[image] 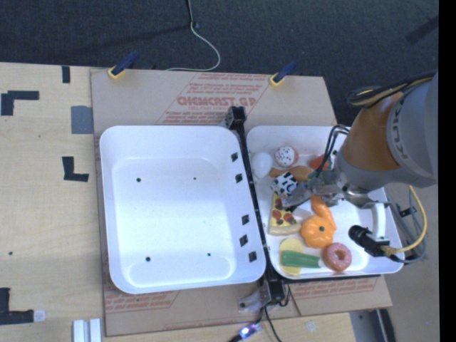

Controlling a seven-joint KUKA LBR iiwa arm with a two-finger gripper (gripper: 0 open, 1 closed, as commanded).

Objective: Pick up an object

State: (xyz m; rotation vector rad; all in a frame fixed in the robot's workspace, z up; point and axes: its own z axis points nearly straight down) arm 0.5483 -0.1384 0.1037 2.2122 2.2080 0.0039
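The gripper is lowered into the right bin; whether its jaws are spread cannot be told. A slice of pizza lies just below-left of them, apparently the nearest object.

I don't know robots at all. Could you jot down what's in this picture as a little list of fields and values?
arm: grey with an orange band, reaching in from the right over the right bin
gripper: low among the toys, near the black-and-white toy
left bin: white, shallow
right bin: holds the toy food
toys: pumpkin, pink doughnut, pizza slice, white egg, speckled ball
base: cardboard sheet under both bins
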